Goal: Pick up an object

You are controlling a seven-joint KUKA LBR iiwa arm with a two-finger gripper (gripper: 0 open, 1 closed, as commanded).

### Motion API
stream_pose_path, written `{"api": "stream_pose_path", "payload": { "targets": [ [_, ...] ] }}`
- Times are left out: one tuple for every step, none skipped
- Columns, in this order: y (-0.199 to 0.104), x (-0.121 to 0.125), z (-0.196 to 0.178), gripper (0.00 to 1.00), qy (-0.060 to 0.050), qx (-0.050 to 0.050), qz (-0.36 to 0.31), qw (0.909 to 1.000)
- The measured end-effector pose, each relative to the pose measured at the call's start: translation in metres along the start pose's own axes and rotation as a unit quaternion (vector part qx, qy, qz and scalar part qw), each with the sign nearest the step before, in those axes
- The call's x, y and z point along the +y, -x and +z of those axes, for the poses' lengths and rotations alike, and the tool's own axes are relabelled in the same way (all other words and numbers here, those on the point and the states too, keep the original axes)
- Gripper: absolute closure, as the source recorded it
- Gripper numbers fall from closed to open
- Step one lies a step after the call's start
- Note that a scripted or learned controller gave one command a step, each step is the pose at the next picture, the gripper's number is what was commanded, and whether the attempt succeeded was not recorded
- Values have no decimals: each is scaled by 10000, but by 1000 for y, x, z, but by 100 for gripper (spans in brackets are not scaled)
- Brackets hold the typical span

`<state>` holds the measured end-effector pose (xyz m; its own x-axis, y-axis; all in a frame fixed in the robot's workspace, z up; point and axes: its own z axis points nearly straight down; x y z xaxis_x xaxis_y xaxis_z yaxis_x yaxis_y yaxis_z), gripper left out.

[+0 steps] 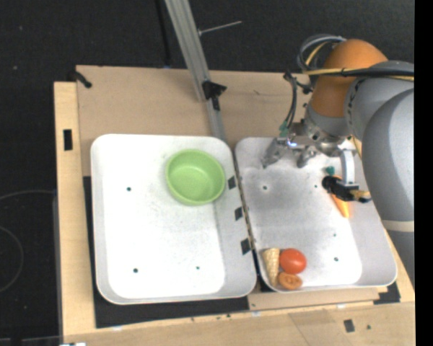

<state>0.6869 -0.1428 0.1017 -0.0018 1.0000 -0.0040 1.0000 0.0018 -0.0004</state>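
From above, the gripper (287, 152) hung spread and empty over the right bin's (310, 197) far end. The tomato (293, 260) lay at the near edge: probably light, smooth, best pinched across its middle.

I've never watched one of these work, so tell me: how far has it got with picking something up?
Nothing looks picked up yet. The gripper hangs open over the far end of the right bin with nothing between its fingers. The green bowl sits in the left bin; the red tomato-like piece lies in the right bin's near corner. Reaching and grasping remain.
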Motion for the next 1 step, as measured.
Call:
{"api": "stream_pose_path", "payload": {
  "targets": [
    [1, 1, -12, 100, 19, -16, -9, 10000]
  ]
}}
